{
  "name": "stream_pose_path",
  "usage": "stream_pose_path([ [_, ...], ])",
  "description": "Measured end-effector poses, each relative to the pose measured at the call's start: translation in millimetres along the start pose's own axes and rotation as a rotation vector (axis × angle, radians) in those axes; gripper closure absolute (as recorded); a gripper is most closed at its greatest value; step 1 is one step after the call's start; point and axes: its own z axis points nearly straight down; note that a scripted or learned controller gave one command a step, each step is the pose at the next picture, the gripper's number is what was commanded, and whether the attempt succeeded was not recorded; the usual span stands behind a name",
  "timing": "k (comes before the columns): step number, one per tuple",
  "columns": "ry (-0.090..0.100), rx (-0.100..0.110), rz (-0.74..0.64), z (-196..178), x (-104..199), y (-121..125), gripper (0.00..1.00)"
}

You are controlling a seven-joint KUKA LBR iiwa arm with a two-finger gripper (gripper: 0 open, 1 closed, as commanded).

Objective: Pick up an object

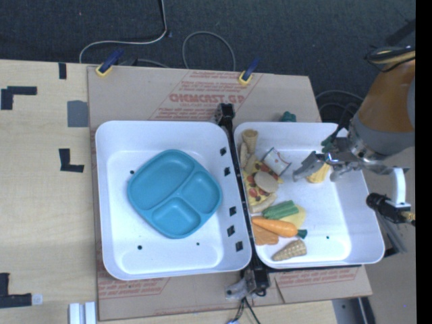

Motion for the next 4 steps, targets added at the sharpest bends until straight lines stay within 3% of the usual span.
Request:
stream_pose_path([
  [1, 0.000, -0.004, -0.002, 104.6, 46.4, 42.2, 0.00],
  [2, -0.001, -0.005, -0.002, 93.8, 50.0, 97.3, 0.00],
  [3, -0.008, 0.011, -0.002, 117.9, 43.6, 121.0, 0.00],
  [4, -0.008, 0.009, -0.001, 106.8, 44.5, 120.7, 1.00],
])
